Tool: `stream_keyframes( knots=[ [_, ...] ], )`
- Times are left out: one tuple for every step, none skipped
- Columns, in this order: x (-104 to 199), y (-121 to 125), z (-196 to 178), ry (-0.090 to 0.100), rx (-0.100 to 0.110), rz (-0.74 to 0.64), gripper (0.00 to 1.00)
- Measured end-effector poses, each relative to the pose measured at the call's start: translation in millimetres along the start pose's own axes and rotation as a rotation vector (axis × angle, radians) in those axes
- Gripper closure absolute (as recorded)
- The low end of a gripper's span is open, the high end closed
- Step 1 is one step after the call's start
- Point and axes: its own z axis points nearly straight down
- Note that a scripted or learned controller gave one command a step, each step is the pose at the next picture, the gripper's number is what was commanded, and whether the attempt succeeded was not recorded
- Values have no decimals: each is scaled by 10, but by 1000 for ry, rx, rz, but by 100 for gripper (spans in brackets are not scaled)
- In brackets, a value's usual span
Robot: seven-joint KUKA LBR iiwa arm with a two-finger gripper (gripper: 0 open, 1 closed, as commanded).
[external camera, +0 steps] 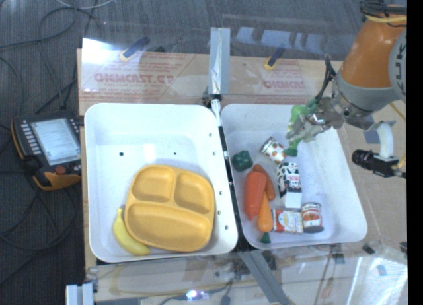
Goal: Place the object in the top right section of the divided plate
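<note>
The yellow divided plate (173, 208) lies in the left bin (106, 132), and nothing sits in its top right section (195, 191). My gripper (299, 127) hangs over the upper part of the right bin (344, 185), just above and right of a small tilted can (272, 148). I see nothing held in it. Below the can lie a black-and-white cow-print carton (288, 178), a large orange carrot (254, 191), a smaller carrot (266, 214), a green pepper (242, 160), a red-and-white box (287, 220) and a red-labelled can (311, 218).
A banana (125, 234) rests against the plate's lower left edge. A metal divider post (218, 59) rises between the bins at the back. A teach pendant (46, 145) lies left of the bench. A black fitting (373, 160) sticks out right of the right bin.
</note>
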Motion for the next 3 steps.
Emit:
stream_keyframes(
  knots=[
    [606,-103,381,1,-2,-235,100],
    [1471,131,456,-2,-5,-365,100],
    [2023,-199,484,1,1,-320,100]
  ],
)
